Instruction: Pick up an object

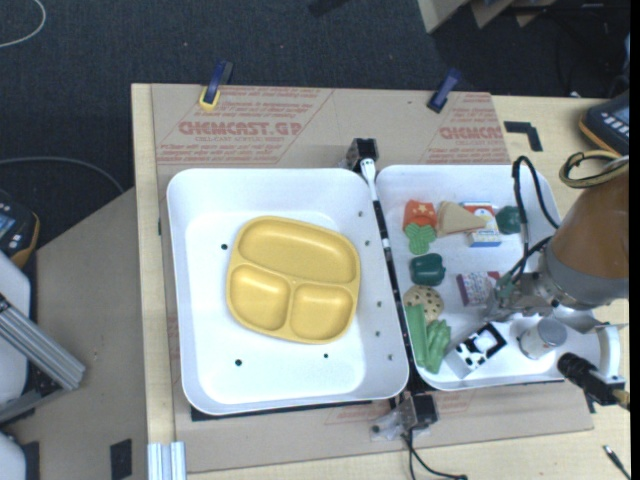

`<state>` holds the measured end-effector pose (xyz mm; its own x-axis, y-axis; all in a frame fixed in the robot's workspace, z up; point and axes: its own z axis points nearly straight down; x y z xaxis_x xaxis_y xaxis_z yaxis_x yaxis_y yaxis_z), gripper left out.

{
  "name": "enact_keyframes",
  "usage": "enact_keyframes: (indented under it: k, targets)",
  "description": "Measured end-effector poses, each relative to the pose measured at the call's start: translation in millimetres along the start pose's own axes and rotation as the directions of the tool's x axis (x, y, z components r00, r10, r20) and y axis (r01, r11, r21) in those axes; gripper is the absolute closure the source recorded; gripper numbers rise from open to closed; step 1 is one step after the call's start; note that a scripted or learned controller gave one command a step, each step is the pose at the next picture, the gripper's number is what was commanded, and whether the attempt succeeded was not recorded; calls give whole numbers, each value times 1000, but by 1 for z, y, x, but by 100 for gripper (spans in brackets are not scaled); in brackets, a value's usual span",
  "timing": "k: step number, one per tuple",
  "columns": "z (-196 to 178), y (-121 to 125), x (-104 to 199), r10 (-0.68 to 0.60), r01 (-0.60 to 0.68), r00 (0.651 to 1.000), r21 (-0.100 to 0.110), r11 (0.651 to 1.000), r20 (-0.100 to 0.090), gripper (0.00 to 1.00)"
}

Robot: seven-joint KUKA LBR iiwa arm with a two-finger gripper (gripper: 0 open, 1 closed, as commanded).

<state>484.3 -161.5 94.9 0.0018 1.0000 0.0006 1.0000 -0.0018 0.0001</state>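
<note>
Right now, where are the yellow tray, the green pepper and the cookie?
Yellow tray (293, 277), camera view: central divider.
Green pepper (427, 266), camera view: top of its body.
Cookie (425, 301), camera view: its speckled face.

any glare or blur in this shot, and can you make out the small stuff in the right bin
Camera view: even lighting, mild sheen on the yellow tray, soft shadows along the left bin. The right bin items are small and slightly soft; the arm covers its right side.
</note>
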Motion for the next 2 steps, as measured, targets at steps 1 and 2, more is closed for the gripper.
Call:
enact_keyframes:
  k: [1,2]
  targets:
    - [-60,-6,0,-2,2,1000,-7,1000,4,100]
    - [-106,-9,-8,-2,2,1000,-7,1000,4,100]
